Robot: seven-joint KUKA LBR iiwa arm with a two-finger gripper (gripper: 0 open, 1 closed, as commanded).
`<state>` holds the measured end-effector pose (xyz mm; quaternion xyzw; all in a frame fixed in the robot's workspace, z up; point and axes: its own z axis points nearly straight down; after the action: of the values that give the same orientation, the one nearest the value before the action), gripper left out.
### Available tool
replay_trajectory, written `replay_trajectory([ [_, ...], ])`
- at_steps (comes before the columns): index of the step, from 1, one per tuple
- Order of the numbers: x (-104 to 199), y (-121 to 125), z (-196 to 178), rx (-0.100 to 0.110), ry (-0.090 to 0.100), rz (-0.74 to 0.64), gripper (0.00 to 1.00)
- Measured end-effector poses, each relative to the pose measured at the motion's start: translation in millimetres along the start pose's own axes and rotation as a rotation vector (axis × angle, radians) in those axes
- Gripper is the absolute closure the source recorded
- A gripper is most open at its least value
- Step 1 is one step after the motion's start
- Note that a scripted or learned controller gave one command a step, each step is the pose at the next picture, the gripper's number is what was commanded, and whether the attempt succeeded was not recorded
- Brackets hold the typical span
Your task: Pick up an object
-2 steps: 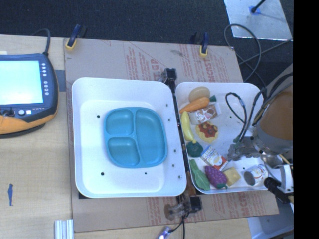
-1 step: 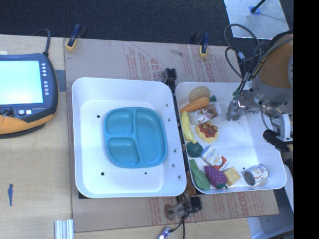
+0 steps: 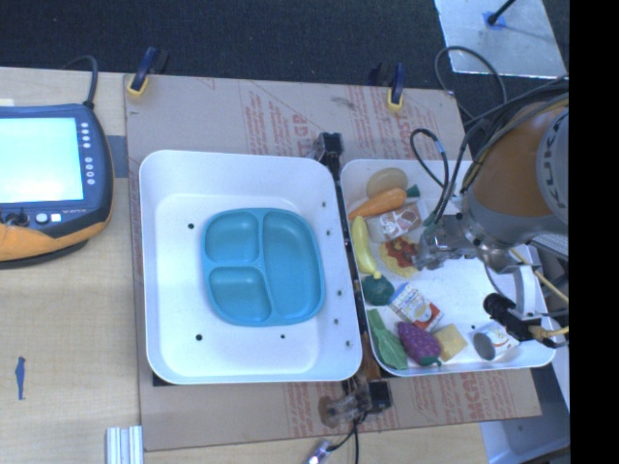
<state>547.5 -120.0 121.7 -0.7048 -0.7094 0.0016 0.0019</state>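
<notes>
**Arm low over the right bin, grasp not confirmed**

Tabletop (image 3: 242, 104): brown board clamped at the far edge, carrying two shallow white bins side by side. A screen pendant (image 3: 48, 177) lies off to the left, well apart from the work.

Left bin (image 3: 164, 259): holds a blue divided plate (image 3: 263, 266) lying flat near its middle. Judged to be the drop side, so nothing there matters for the pick.

Right bin (image 3: 464, 361): holds the candidate things, crowded along its left wall. Far end: a pale round piece (image 3: 387, 180), then a carrot (image 3: 379, 202). Down the wall: a banana (image 3: 362, 247), a dark green vegetable (image 3: 377, 289), a green pod (image 3: 387, 341). Near end: a small carton (image 3: 414, 304), purple grapes (image 3: 419, 340), a yellow block (image 3: 449, 341), a small can (image 3: 491, 342).

Arm (image 3: 513, 177): reaches in from the right and covers the bin's right side; cables loop above it.

Gripper (image 3: 426, 249): sits low over a red and white cluster (image 3: 398, 240) in the middle of the pile, likely the target. The cluster is too jumbled to name.

Fingers: cannot tell whether spread or pressed together; the wrist body hides them, and nothing is visibly pinched. Pick judged not yet done.
</notes>
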Motion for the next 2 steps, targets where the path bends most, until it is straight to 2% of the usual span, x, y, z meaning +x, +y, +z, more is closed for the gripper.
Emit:
replay_trajectory([
  [1, -0.3, 0.1, -0.3, -0.001, 0.000, 0.001, 0.00],
  [2, 15.9, 56.4, 30.2, 0.005, 0.002, 0.001, 0.00],
])
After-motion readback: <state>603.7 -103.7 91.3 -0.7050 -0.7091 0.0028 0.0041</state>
